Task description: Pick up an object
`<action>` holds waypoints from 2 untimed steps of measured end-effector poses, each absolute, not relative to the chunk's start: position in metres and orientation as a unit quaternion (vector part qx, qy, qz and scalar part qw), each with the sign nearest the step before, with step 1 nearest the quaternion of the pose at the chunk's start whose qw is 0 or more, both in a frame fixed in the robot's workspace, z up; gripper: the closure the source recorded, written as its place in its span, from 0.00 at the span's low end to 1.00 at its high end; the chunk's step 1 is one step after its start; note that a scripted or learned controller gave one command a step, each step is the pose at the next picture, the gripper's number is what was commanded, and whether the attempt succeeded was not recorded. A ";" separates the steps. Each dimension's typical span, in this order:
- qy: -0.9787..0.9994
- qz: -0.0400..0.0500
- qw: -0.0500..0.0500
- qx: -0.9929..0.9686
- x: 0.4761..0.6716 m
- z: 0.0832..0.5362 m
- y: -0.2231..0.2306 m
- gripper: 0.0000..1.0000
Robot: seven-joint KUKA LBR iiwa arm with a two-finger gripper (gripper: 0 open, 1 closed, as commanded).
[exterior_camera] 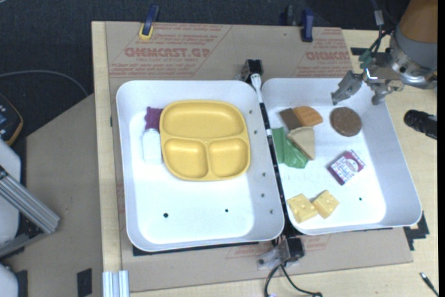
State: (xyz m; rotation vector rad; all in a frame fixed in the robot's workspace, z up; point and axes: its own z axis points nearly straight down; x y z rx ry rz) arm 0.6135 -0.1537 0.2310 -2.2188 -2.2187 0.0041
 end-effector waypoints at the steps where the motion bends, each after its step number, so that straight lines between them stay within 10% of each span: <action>1: -0.707 0.001 0.003 -0.707 0.611 0.187 -0.148 0.00; 2: -0.707 0.002 0.003 -0.707 0.615 0.143 -0.147 0.00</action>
